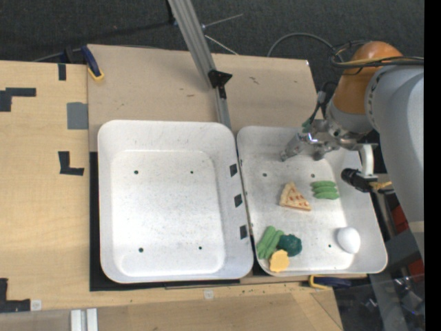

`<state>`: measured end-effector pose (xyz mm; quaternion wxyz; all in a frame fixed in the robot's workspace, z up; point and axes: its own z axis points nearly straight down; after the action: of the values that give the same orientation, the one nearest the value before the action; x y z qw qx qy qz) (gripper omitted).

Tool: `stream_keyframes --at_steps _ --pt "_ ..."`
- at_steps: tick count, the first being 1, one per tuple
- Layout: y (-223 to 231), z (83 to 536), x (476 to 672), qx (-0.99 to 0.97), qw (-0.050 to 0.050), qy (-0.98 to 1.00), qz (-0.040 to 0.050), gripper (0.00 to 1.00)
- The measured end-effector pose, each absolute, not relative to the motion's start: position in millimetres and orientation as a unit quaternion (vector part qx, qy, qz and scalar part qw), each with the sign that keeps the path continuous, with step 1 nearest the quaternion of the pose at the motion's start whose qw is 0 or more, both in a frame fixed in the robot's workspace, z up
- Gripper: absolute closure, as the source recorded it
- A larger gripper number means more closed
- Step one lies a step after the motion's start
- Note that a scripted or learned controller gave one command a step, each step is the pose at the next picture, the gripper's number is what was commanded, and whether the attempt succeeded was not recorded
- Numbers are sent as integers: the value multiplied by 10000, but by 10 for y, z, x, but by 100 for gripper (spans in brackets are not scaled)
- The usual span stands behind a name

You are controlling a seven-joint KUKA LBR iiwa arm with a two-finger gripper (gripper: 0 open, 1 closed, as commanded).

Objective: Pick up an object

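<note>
The right bin (262, 150) holds several toy foods. A tan pizza slice (294, 198) lies near its middle, with a green pea pod (324, 189) just right of it. At the front edge sit a green vegetable (269, 240), a dark green broccoli piece (291, 244) and a yellow piece (279, 261). A white egg (348, 239) rests at the front right. My gripper (305, 147) hangs over the bin's far right part, behind the pizza slice and pea pod, fingers spread with nothing between them.
The left bin (165, 198) stands beside the right one. A slanted metal pole (200, 47) rises behind the bins. The grey arm (393, 116) fills the right side above the bin's edge.
</note>
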<state>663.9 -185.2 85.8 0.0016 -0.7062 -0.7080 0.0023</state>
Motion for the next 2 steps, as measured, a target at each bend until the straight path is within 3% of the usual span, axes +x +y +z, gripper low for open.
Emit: stream_keyframes --at_steps 1,2 --pt "-1849 988 6651 -7057 0 -7086 15 100" --pt "-1928 1570 6636 -7066 -22 -7076 -11 100"
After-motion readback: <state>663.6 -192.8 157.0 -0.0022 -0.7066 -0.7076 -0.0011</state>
